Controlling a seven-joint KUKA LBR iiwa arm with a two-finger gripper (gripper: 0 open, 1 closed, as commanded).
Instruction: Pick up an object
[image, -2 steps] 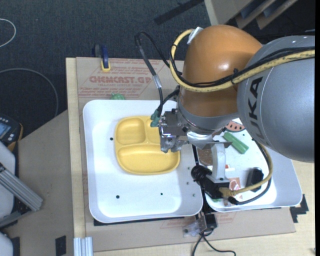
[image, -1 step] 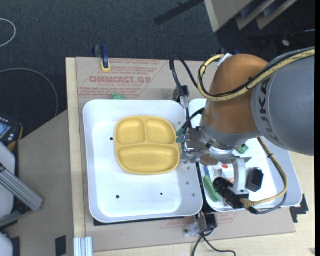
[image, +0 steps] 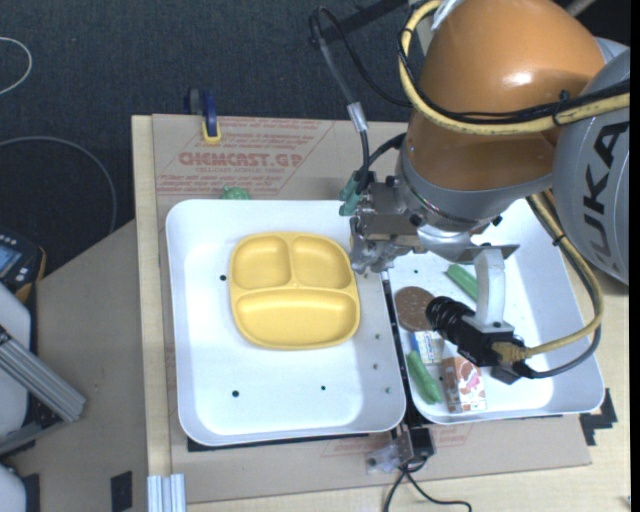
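- The gripper (image: 372, 250) hung low over the place where the left bin (image: 200, 350) and the right bin (image: 562, 385) meet, toward their back side, and the big grey and orange wrist covered most of it.
- How far the gripper was open could not be told from this view, and nothing could be seen in its hold.
- The task names no particular object, so there were several candidates.
- The yellow divided plate (image: 295, 290) lay flat in the left bin, with its right edge just beside the gripper.
- In the right bin lay a brown round disc (image: 410, 305) near the dividing wall, a green strip (image: 462, 278) further back, and a small printed packet (image: 464, 386) near the front.
- Some other small items lay between them, but I could not name them with certainty.
- In my judgement the step in hand was the approach, with the tool placed above a target and no grasp made yet.
- The next move probably called for choosing one side of the divider, because going straight down risked hitting the bin walls.
- The plate's rim seemed the nearest thing to take, though it is wide and smooth and might slip.
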